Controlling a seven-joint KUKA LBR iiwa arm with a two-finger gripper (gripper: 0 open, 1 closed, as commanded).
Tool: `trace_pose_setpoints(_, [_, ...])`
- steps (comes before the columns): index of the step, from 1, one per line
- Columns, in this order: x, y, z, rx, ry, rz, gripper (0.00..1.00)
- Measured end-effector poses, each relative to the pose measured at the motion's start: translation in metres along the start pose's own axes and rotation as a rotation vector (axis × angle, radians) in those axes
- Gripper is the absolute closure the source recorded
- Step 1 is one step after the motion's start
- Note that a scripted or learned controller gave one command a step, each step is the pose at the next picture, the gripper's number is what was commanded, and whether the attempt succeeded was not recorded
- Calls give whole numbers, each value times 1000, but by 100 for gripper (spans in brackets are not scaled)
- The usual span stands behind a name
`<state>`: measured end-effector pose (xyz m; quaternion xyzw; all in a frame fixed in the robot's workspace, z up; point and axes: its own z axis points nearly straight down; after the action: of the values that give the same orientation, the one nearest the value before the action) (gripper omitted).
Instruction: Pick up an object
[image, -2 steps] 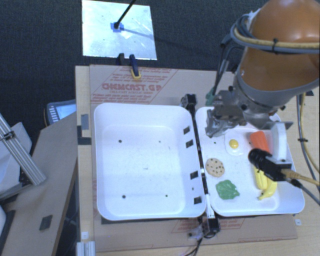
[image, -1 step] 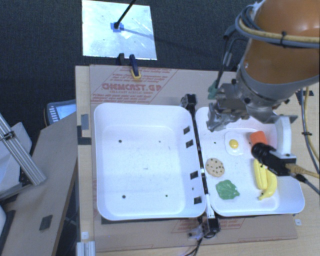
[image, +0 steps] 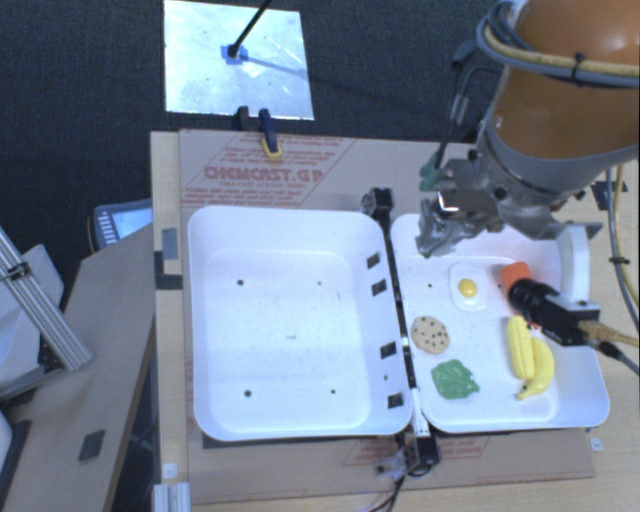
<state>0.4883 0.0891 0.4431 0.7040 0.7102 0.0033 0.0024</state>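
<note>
Hand (image: 436, 238), grip unclear, above glossy fried egg (image: 467, 288), speckled round cookie (image: 430, 334), curved bananas (image: 529, 359).

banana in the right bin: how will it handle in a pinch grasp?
The banana looks like a rigid toy, so probably stiff and light. Its curved, smooth-looking skin may slip or pivot between fingers. Lying flat near the right bin wall, it seems likelier to slide than roll.

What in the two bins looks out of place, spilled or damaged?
Nothing stands out. The fried egg, cookie, green leaf and bananas lie apart and whole in the right bin. The gripper is above that bin's far left corner.
</note>
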Motion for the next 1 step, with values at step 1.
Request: trace_pose_setpoints(1, [0, 1, -11, -3, 1, -4, 100])
